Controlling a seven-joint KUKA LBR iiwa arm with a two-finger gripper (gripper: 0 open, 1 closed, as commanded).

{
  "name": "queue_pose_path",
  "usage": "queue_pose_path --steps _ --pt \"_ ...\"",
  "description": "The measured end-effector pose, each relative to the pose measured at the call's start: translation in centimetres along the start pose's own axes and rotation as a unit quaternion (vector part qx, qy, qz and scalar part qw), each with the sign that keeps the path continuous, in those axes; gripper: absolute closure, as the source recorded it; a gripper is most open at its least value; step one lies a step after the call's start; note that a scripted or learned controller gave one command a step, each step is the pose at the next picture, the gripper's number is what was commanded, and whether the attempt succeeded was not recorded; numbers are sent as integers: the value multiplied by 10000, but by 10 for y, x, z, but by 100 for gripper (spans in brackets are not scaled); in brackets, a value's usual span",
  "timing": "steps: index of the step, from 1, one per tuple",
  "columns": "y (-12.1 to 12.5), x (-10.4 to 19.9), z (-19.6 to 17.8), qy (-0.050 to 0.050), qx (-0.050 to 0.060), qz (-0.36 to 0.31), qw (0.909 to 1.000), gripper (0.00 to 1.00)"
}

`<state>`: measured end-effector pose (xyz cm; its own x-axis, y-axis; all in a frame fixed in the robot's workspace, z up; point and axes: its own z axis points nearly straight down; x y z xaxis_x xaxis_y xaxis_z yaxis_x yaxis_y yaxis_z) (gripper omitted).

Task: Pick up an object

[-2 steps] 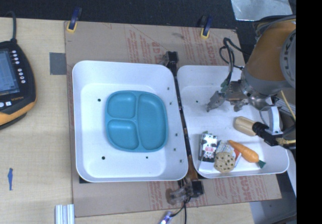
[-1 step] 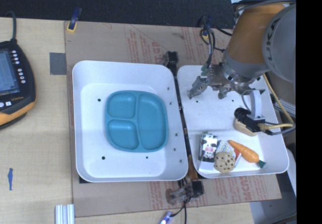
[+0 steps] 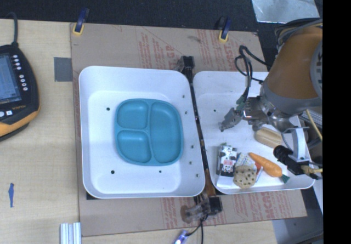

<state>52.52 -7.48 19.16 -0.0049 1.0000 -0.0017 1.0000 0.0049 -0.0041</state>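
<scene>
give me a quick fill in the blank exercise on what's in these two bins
1. The left bin holds a divided plate coloured ____.
2. The plate has ____ compartments.
3. The carrot lies in the ____ bin.
4. The gripper hangs over the ____ bin.

Missing words: blue; three; right; right

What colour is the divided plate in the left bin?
Light blue divided plastic plate, camera view.

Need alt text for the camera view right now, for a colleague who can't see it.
The arm's gripper hangs over the right bin, above a carrot, a cookie and a small carton. The left bin holds a blue divided plate.
</scene>
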Motion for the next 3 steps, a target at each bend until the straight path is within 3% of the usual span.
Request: queue_pose_path --steps 1,2,3 --pt "2 -49 -81 3 -14 11 10000 0" --pt "-5 1 0 6 -1 -4 10000 0" --pt "42 -55 -4 6 -11 16 10000 0"
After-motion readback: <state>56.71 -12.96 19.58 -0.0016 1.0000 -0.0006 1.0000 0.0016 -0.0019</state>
